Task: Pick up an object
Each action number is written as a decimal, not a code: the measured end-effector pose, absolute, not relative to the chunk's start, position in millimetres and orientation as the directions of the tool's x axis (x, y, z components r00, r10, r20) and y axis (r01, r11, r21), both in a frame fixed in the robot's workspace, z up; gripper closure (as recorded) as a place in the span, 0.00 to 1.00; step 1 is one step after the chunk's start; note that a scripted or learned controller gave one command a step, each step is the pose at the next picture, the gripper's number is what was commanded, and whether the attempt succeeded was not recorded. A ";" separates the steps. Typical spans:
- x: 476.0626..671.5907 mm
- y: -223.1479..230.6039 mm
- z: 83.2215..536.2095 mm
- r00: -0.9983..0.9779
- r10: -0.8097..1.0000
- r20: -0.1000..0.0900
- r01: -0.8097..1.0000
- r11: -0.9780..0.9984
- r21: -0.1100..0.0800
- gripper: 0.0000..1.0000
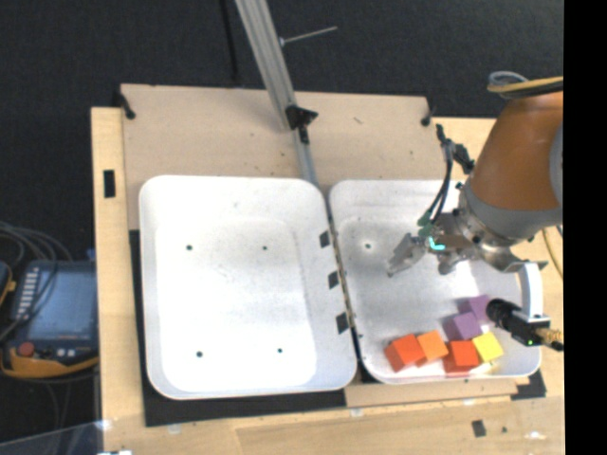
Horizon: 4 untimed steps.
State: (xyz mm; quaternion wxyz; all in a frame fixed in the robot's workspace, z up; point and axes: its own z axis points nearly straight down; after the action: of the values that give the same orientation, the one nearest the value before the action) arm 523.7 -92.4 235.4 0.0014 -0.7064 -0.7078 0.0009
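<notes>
While the gripper [424, 255] hangs above the right bin [379, 207] with its fingers spread and nothing between them, the blocks lie clustered in that bin's near corner: orange blocks [417, 349], a red-orange block [462, 354], a yellow block [487, 347] and a purple block [466, 324]

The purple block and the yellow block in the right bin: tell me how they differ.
The purple block is purple and sits farther from the bin's near rim; the yellow block is yellow and lies closer to that rim, further right. The purple block looks slightly larger than the yellow block. Both are small cubes in the right bin, apart from the hand.
</notes>
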 end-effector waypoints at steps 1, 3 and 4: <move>524.5 -92.7 237.2 0.001 1.000 0.000 1.000 -0.001 0.002 0.00; 520.4 -106.8 147.2 0.002 1.000 -0.001 1.000 -0.002 -0.005 0.00; 521.4 -108.4 97.6 0.002 1.000 -0.002 1.000 -0.002 0.003 0.00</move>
State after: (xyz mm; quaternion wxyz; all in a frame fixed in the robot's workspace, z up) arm 521.4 -108.4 97.6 -0.0016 -0.7079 -0.7063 -0.0002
